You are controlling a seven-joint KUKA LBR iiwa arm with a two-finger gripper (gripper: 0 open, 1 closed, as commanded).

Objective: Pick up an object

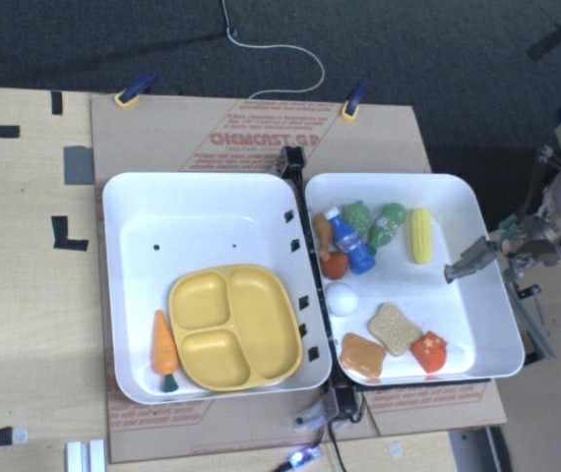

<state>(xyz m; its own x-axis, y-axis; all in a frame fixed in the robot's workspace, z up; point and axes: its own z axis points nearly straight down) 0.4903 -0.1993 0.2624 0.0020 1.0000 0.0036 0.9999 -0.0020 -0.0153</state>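
Note:
The right bin [458, 197] holds several toy foods. A blue bottle [351, 245] lies by two green vegetables [375, 220] and a yellow corn cob [420, 236]. A white egg [342, 299] and a red tomato [334, 264] sit near the bin's left wall. A bread slice [394, 327], an orange pastry [362, 355] and a red piece [430, 352] lie at the front. My gripper [464, 265] hangs over the right bin's right side, apart from the food, to the right of the corn, with nothing seen in it.
The left bin [133, 214] holds a yellow divided plate [233, 324] and an orange carrot [164, 345] at its front left. A black clip [290, 159] joins the bins at the back. A white cable [276, 52] crosses the dark floor beyond the cardboard sheet.

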